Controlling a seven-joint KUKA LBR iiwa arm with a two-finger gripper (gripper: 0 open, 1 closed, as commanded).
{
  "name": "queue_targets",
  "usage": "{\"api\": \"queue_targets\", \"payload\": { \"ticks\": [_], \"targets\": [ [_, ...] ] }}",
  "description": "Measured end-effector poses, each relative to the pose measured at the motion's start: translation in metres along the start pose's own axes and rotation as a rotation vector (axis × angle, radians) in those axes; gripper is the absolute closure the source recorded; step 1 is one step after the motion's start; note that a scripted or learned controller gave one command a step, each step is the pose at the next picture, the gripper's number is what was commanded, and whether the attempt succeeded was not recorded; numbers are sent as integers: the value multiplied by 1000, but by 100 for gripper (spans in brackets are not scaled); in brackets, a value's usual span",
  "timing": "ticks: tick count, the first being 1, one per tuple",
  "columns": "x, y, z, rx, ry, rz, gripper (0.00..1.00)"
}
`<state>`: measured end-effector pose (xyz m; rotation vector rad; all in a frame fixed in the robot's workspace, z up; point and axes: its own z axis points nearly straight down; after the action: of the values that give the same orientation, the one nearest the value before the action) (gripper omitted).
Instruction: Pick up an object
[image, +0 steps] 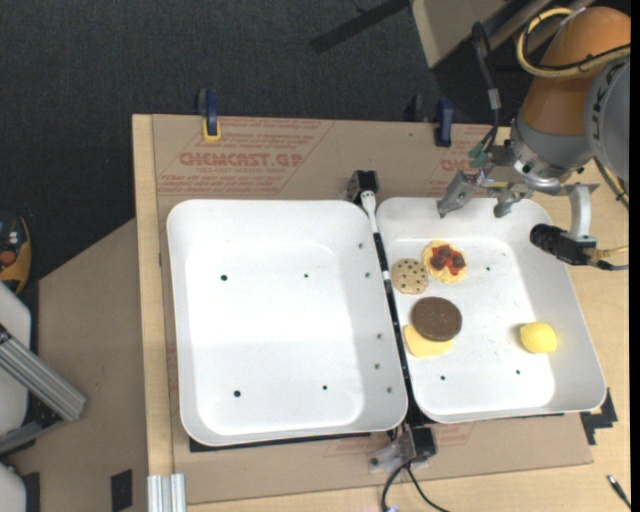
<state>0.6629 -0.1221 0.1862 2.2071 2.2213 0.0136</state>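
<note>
While gripper hovers at right bin far edge, fingers seemingly apart, empty: descent may miss cookie.

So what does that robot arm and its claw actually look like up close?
The arm is bulky and rounded, grey with a broad orange band above the wrist. Below the band sits a silvery metal ring, and under that the claw, a small dark grey part with two thin fingers. Dark and yellowish cables loop around the top of the arm, and a black cylinder sticks out on a pale bracket beside it.
</note>
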Motion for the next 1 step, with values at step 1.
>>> {"api": "queue_targets", "payload": {
  "ticks": [1],
  "targets": [
    [-49,-38,73,20,2,10,0]
  ]
}}
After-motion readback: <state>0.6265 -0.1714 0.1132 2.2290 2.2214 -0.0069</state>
